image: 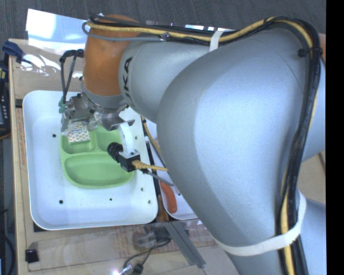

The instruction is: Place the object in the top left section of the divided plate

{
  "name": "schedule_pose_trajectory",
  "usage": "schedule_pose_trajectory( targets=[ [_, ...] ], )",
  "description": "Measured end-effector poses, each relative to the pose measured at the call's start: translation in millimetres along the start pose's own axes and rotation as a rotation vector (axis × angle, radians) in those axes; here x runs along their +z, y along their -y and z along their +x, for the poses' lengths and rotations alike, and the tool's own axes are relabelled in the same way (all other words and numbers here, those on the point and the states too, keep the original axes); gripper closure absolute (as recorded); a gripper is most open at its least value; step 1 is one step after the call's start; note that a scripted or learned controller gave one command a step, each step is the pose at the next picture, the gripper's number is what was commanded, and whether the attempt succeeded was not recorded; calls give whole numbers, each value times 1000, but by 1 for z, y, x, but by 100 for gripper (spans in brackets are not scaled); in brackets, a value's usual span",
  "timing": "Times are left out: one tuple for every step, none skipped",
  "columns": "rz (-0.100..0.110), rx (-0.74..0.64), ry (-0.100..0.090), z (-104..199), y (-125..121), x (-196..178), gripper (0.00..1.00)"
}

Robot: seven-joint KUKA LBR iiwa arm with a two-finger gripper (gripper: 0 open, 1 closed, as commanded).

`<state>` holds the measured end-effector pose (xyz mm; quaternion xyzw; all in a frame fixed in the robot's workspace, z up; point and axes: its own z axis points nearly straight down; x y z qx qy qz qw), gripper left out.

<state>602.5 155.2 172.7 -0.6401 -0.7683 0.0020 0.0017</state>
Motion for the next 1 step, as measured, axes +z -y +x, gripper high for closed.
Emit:
schedule_pose_trajectory(
  targets=[
    [-1, 1, 0, 0, 0, 0, 0]
  ],
)
